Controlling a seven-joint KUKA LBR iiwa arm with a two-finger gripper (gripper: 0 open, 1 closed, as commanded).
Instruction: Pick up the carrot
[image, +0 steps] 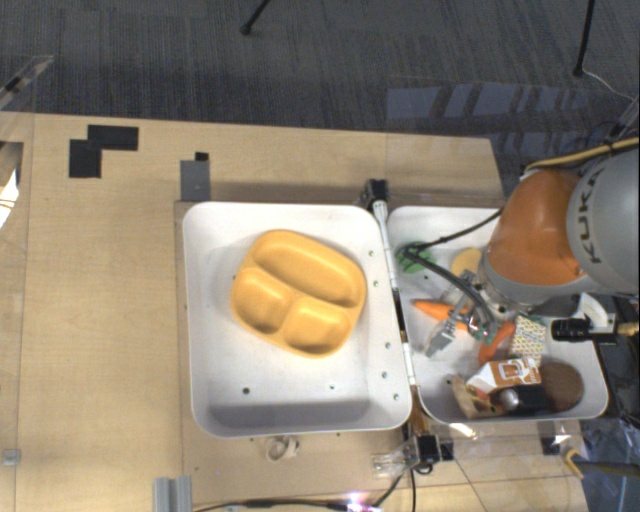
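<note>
Two white bins sit side by side on the surface (100, 330), and we count one carrot (435, 309).

In the left bin (215, 400) we see a single yellow three-part tray (298, 290). In the right bin (590, 395) the carrot lies near the left wall, just beside the tool (450, 333), whose state we cannot tell. We read "KUKA" on the arm (560, 235); the small carton's (512, 374) label is too small to read.

Grey arm (590, 225) reaching from right, orange-banded wrist bent down, claw (455, 328) lowered
</note>
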